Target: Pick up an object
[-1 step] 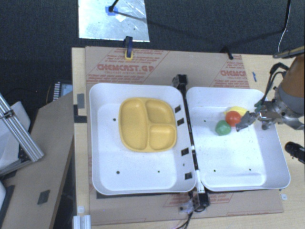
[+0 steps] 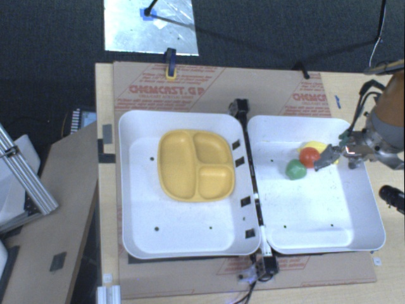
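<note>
Yellow divided plate (image 2: 195, 165) fills the left bin (image 2: 136, 233); gripper (image 2: 336, 157), fingers seemingly apart, hovers beside the fruit (image 2: 295, 169).

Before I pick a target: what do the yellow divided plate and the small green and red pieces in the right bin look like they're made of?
Yellow divided plate: likely molded plastic, matte, with smooth rounded compartment walls. Green piece and red piece: probably plastic or rubber toy food, uniform bright colour; too small to tell more. Right bin: white, smooth, apparently plastic.
</note>
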Controlling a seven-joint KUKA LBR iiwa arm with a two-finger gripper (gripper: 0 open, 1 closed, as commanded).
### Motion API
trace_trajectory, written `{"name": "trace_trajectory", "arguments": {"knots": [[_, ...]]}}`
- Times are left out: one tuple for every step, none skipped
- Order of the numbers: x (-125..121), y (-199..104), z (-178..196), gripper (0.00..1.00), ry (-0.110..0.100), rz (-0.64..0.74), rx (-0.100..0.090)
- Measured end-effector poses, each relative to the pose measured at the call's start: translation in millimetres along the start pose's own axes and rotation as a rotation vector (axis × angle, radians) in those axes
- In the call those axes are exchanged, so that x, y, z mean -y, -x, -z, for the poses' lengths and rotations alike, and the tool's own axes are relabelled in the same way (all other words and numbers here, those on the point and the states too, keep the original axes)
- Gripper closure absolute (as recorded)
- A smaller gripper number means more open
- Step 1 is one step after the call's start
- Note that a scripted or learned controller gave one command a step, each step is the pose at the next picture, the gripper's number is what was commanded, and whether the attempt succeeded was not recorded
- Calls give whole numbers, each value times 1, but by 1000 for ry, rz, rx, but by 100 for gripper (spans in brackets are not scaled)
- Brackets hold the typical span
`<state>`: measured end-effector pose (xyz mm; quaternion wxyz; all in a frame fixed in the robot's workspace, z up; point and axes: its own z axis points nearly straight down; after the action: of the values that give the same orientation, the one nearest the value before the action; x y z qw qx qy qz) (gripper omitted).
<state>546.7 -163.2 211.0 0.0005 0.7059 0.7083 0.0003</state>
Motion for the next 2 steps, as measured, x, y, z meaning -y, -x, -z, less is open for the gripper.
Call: {"name": "trace_trajectory", "arguments": {"knots": [[-1, 0, -42, 0, -2, -2, 0], [3, -3, -104, 0, -5, -2, -1]]}}
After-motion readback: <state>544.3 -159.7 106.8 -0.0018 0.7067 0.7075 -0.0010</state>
